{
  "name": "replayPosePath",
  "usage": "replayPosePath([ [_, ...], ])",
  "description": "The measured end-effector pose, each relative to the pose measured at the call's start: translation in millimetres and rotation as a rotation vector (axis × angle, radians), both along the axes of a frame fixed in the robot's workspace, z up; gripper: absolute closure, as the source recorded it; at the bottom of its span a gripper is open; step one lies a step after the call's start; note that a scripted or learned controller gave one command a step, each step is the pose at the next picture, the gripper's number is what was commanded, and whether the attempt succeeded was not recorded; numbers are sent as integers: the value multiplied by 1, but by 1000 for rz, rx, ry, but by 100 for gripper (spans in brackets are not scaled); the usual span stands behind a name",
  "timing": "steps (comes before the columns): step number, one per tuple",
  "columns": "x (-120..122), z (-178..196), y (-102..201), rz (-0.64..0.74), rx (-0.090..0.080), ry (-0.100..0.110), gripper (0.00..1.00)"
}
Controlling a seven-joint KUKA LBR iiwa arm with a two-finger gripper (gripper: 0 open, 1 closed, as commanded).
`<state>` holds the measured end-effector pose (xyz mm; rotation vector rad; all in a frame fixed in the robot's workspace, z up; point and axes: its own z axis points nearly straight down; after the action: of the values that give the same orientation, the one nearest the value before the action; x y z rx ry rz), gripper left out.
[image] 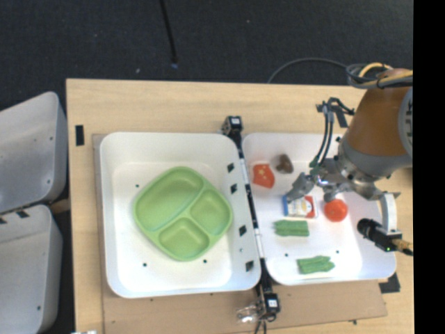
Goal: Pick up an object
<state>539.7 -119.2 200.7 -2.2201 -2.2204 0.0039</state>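
Pale wood forms the bench (pixel 160 106), and dark carpet lies beyond it at 12 o'clock. White panels (pixel 28 186) stand off the bench's 9 o'clock edge. The left bin (pixel 111 256) holds a green divided plate (pixel 182 213), its long axis running from 10 to 4 o'clock. Small black clips sit along the seam between the bins.

The right bin (pixel 278 273) holds several small things. A red-orange piece (pixel 263 175) lies near the seam, with a brown lump (pixel 284 163) just at its 2 o'clock. Below them sits a small white card (pixel 300 207) with blue and red printing, too small to read. At its 6 o'clock lies a green pod (pixel 291 228), long axis level from 9 to 3 o'clock; a second green pod (pixel 315 264) lies toward 5 o'clock, also nearly level. A red ball (pixel 336 210) sits just at the card's 3 o'clock.

The gripper (pixel 313 188) hangs over the card and ball, fingers spread, nothing between them. The grey and orange arm (pixel 379 131) enters from 3 o'clock.
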Motion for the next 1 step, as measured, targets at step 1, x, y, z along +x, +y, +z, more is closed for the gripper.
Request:
replayPosePath([
  [1,-3,-63,-4,-1,0,1,0],
])
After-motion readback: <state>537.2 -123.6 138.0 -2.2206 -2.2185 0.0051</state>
